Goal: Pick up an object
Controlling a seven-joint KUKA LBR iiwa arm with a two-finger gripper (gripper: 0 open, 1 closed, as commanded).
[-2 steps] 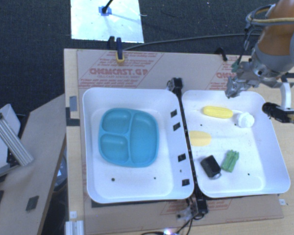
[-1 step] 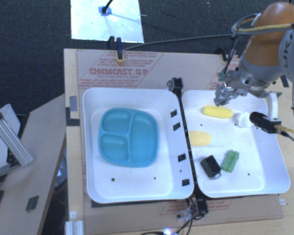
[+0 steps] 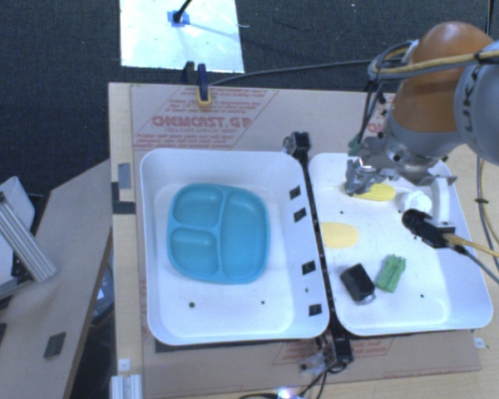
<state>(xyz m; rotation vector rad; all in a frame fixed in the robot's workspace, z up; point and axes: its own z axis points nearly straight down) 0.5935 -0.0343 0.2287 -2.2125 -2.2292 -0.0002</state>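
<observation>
A: Camera view – metal two-finger gripper [image 3: 358, 179] low in right white bin [image 3: 449, 310], touching flat yellow oval piece [image 3: 377, 193]. Why there?
B: Prob. lining up a pick. Open or closed – can't tell; nothing visibly between fingers.

Robotics lab: KUKA arm [image 3: 449, 81], clamped bench [image 3: 233, 115], loose cables [image 3: 299, 65]

Even, bright overhead light. The two white bins [image 3: 233, 165] read near overexposed, with soft, short shadows under their contents. A pale sheet [image 3: 179, 23] beyond the table's far edge glares almost white against dark carpet [image 3: 50, 56]. The orange arm band [image 3: 437, 65] carries a broad sheen. Overall focus is slightly soft and grainy.
</observation>
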